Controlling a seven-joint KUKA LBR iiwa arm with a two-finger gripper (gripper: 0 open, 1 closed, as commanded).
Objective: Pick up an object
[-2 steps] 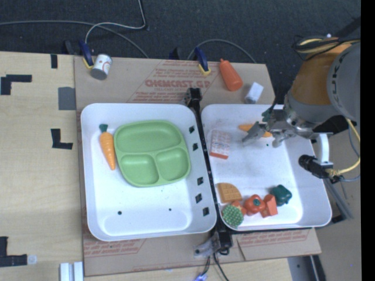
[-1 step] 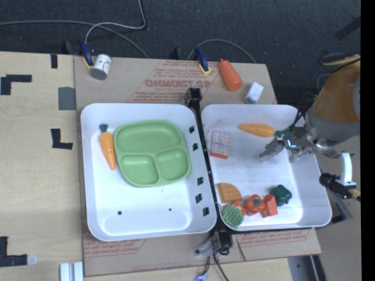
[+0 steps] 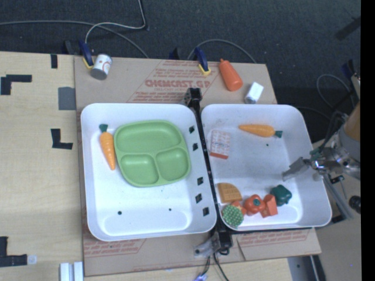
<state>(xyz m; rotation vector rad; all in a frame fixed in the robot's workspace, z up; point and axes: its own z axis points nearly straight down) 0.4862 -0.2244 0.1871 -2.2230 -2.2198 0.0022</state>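
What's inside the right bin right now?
The right bin holds a carrot, a white card, and a front cluster: tan piece, green round toy, orange-red toys, dark green piece. Whatever sits beneath that cluster is hidden.

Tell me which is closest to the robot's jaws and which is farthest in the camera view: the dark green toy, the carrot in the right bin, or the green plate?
From the gripper, at the right bin's right side:
1. Dark green toy, just below it in the right bin.
2. Carrot, near the right bin's top.
3. Green plate, in the left bin.
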